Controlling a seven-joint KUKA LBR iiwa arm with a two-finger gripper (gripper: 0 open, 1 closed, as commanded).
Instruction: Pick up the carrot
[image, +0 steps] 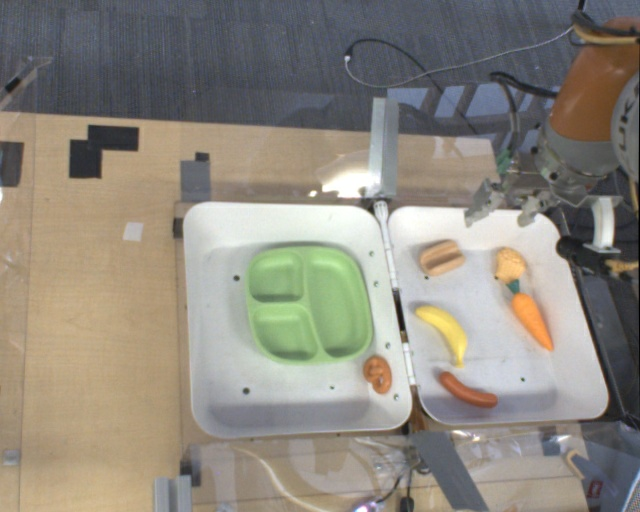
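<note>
The carrot (531, 316) lies in the right half of the right bin (580, 395), toward the frame's right edge, its green top pointing to the upper left and its orange tip toward the lower right. Just above it, touching or nearly touching the green top, sits a small pale yellow lumpy food piece (510, 264). To the left of that, in the upper part of the same bin, rests a hot dog in a bun (441, 257). Below it, near the bin's middle, lies a banana (444, 331), and under that, close to the bottom wall, a red sausage (467, 390).

The left bin (205, 330) holds a green divided plate (304, 303) with three compartments near its centre. A small brown pretzel-like piece (377, 374) sits beside the plate's lower right corner, close to the wall between the bins.

My gripper (507, 201) hangs over the upper edge of the right bin, in the upper right of the frame, well apart from the carrot and above the yellow piece. My fingers (480, 208) are spread apart with nothing between them. My orange band (592, 88) shows above, at the frame's top right corner.
</note>
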